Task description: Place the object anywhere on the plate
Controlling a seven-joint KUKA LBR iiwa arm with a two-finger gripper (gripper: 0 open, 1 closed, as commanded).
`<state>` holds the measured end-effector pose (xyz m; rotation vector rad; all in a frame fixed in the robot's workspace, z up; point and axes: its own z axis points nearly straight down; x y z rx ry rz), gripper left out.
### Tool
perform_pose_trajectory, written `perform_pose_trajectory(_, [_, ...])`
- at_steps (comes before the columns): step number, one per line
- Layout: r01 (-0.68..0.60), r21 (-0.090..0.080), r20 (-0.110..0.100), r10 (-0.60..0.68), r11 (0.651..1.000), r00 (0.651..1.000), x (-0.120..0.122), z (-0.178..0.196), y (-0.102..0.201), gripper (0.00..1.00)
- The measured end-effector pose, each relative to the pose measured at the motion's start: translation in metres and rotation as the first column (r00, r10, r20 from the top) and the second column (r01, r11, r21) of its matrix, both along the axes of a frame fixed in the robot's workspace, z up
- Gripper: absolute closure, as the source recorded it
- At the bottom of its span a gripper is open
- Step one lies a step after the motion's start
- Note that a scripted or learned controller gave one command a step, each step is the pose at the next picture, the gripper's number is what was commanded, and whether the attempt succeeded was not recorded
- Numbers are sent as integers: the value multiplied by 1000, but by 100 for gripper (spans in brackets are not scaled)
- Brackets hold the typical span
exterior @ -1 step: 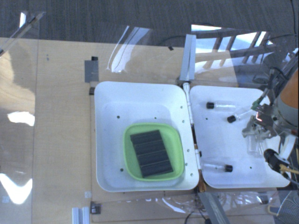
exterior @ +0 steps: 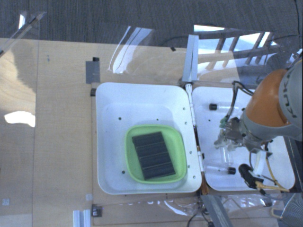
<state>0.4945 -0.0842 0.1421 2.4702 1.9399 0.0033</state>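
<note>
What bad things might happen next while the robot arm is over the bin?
The dark grey ridged block already fills much of the light green square plate, so anything added may land on it or slip off. The gripper hangs low in the right white bin and might bump its floor.

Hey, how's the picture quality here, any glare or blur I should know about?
Camera view: bright window reflections streak the bench at the left and top, as if off a clear sheet; the white bins look slightly washed out; the gripper is soft and hard to read; the green plate and dark object are sharp.
</note>
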Motion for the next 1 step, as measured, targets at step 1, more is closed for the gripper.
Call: perform_pose_trajectory(1, [-117,-1,5,117,993,993,37,76,98,100])
